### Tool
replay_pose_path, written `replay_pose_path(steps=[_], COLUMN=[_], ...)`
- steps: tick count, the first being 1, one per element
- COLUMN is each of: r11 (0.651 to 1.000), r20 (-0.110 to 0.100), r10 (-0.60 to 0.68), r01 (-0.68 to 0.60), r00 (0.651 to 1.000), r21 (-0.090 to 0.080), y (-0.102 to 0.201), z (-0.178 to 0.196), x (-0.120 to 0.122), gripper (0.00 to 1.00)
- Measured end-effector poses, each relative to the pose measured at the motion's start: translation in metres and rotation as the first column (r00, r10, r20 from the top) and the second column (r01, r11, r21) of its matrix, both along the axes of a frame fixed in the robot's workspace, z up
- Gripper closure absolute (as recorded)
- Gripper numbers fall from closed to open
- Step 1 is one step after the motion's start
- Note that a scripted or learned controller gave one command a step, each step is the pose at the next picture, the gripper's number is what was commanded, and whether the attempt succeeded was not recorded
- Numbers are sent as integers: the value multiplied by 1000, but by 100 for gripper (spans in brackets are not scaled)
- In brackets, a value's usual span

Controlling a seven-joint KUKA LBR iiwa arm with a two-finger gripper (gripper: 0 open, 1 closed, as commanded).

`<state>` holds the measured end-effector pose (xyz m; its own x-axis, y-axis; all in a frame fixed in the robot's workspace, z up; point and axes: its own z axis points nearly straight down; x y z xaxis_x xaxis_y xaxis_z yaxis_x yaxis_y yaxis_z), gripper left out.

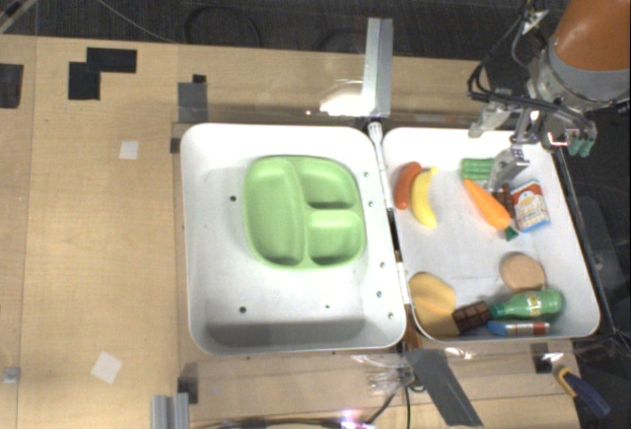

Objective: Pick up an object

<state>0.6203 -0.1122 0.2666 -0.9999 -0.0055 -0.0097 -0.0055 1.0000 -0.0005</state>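
Camera view. Two white bins sit side by side mid-frame on the wooden bench. The left bin (207, 250) carries a green divided tray (301, 210), set slightly above centre, with bare white floor on all sides, widest along the lower edge.

The right bin (449, 250) holds the clutter. Upper left of it: a red sausage-shaped piece (406, 184) touching a banana (424, 198), both near the shared wall between the bins. Upper middle: a green ridged item (477, 168). Just below it, a toy carrot (487, 204) lies at a slant, its green end toward the lower right. A small red-and-white carton (529, 206) stands just beside the carrot, near the bin's right rim. The middle of this bin is open white floor.

Lower edge: a tan round piece (433, 294) in the lower left corner, a brown round cookie-like piece (522, 271) to the right, a green bottle (528, 304) lying on its side, a dark brown item (470, 318) touching the bottle's neck end, and a blue-and-red item (518, 326) pressed along the bottom rim.

The arm enters from the upper right of the frame, orange band visible. The gripper (512, 165) hangs over the upper part of the right bin, between the green ridged item and the carton, just above the carrot's upper end. Fingers: cannot tell whether open or closed; nothing visible between them.
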Motion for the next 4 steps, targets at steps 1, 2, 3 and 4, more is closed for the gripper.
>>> replay_pose_path(steps=[1,2,3,4], r11=[997,983,982,992], r20=[-10,5,22,13], r10=[82,184,189,122], r01=[-82,-184,-189,-122], r00=[997,983,982,992], r21=[1,-4,-9,-6], y=[-20,-15,-14,-49], z=[-151,-177,-162,-33], x=[-81,-19,-14,53], gripper=[0,0,100,100])
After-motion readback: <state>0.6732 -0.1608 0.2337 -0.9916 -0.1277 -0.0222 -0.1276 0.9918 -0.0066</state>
